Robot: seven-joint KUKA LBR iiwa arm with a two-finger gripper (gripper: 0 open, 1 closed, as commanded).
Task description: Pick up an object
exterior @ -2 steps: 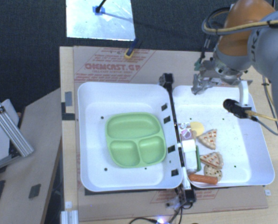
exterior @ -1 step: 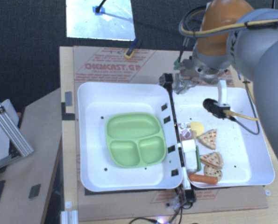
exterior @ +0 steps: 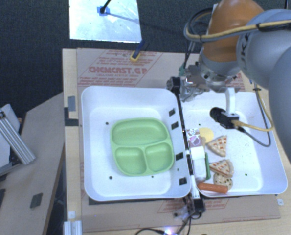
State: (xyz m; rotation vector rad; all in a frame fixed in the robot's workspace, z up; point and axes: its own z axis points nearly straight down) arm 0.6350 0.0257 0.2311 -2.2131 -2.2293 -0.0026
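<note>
Cardboard-backed bench; the gripper (exterior: 188, 89) hovers at the right bin's (exterior: 267, 177) eleven o'clock, grip state unclear; approach step, descending onto the pizza slice (exterior: 217, 145) next.

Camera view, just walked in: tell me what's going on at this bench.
A grey arm reaches in from the right, its end effector at the far edge of the right bin, near the divider. Nothing shows in its grasp. Toy food sits at that bin's near left: two pizza slices, a yellow piece, a cookie and a hot dog. The left bin holds a green tray.
</note>
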